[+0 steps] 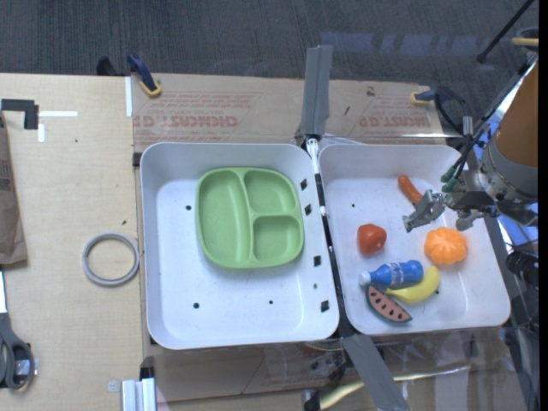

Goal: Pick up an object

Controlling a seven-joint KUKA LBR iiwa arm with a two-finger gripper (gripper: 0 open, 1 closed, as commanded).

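The right bin (479, 311) holds an orange tangerine (445, 247), a red tomato (371, 239), an orange carrot (409, 188), a blue bottle (394, 274), a yellow banana (417, 289) and a watermelon slice (388, 305). My gripper (443, 217) hangs over the right bin, just behind and above the tangerine. Its fingers (419, 215) stand open, spread wider than the tangerine, with nothing between them.
A green divided plate (250, 217) lies in the left bin (171, 298). On the bench to the left lie a grey ring (111, 258) and scissors (15, 362). A grey divider (315, 92) stands between the bins at the back.
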